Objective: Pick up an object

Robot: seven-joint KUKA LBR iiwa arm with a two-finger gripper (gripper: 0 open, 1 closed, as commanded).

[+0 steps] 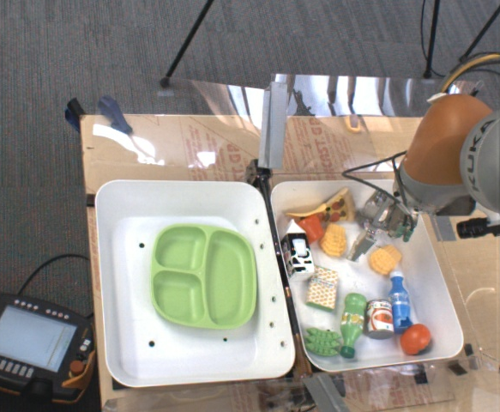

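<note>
Fingers (363, 245) of my gripper (378, 223) hang low in the right bin (448, 303), pointing down and to the left; they stand slightly apart, and nothing lies between them. My grey arm with its orange band (442, 144) enters over the bin's upper right corner.

Surrounding objects: a yellow corn-like piece (334, 241) lies just left of the fingertips, close to touching; an orange-yellow piece (385, 259) lies just to their right. Above and left, a pizza-slice toy (325, 206) rests near the bin's far wall, with a red piece (312, 227) just below it. A black-and-white item (298, 255) sits against the left wall. Nearer the camera lie a checkered packet (322, 290), a green bottle (352, 322), a small can (380, 318), a blue bottle (399, 299), a red tomato-like ball (415, 339) and a green leafy piece (322, 342).

Edges and room: the objects crowd the bin's left and near parts; bare white floor shows along the right wall, beside the orange-yellow piece. The two yellow pieces flank the fingers closely on both sides.

Containers: the left bin (125, 221) holds a green divided plate (205, 276), lying flat near its middle, well apart from my gripper. Both bins rest side by side on the table (189, 144), their inner walls touching.
</note>
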